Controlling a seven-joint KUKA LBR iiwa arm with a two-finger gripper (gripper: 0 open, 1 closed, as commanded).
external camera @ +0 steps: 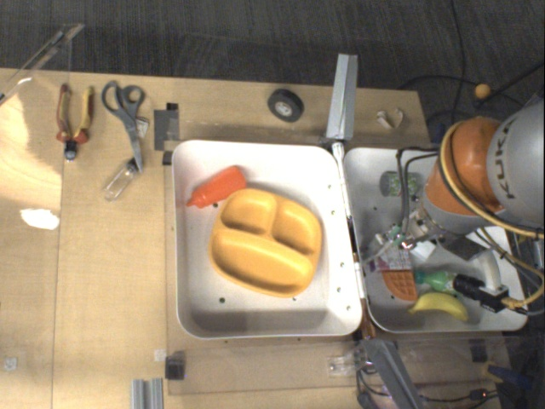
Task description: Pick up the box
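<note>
Two bins in front of me, and the action is all in the right bin [370, 186]. The arm [477, 169] is reaching down into it, with the gripper [407, 237] low over the clutter near the bin's left wall. Whether the gripper is spread or pressed together, I cannot tell; the wrist and cables mask it from this angle.

What I take for the box [385, 261] is the small pale, pinkish carton lying flat just beside the gripper, towards the left wall. It's partly covered and too small to read clearly, so that's my best call. A brown waffle-like piece [400, 284] sits touching or nearly touching it on the near side. A green item [434, 277] and a banana [440, 305] lie a little further right.

Handling-wise, I'd judge it light, thin card: stiff along its edges and likely to cave if squeezed across its broad face. The surface is probably smooth and a bit slippery. I'd want to pinch across the narrow sides, near the middle, so it doesn't pivot out.

Crowding is my worry, since the neighbours leave little room to get in beside it. Over in the left bin [255, 313], the yellow tray [266, 241] and orange carrot [215, 187] are well apart from all this.
</note>
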